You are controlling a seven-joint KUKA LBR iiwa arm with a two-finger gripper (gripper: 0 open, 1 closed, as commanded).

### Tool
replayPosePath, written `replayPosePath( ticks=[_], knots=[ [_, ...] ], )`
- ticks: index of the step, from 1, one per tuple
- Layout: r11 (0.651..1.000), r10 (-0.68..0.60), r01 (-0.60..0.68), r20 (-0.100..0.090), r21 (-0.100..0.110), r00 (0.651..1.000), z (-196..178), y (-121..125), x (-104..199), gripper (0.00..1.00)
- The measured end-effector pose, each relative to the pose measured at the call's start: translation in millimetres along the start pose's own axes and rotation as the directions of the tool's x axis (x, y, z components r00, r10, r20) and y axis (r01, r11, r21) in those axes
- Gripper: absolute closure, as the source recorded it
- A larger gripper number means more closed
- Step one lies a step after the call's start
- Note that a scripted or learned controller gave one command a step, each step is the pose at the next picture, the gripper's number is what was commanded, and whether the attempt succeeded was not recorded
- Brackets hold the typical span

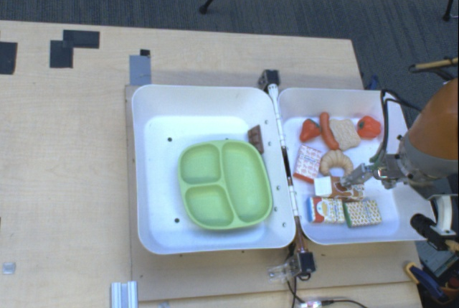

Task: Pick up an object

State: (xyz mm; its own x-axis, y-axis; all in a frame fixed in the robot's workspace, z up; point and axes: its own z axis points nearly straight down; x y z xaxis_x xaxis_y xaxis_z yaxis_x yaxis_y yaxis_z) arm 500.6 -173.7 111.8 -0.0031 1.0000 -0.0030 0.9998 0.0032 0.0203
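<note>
Two shallow white plastic bins sit side by side on the pale wooden table [64, 177]. The left bin [154, 156] holds a green three-compartment plate [225, 184], with a small brown block [255, 135] just behind the plate, by the bin's right wall. The right bin [387, 227] holds a cluster of toy food packets and pieces [336, 163]. The tool [356, 177] is over that cluster, reaching in from the right.
</note>
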Motion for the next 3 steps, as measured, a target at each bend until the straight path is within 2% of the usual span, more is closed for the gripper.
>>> replayPosePath(
  ticks=[3],
  knots=[
    [1.000,0.001,-0.001,0.002,-0.013,1.000,4,1,25,0.00]
  ],
)
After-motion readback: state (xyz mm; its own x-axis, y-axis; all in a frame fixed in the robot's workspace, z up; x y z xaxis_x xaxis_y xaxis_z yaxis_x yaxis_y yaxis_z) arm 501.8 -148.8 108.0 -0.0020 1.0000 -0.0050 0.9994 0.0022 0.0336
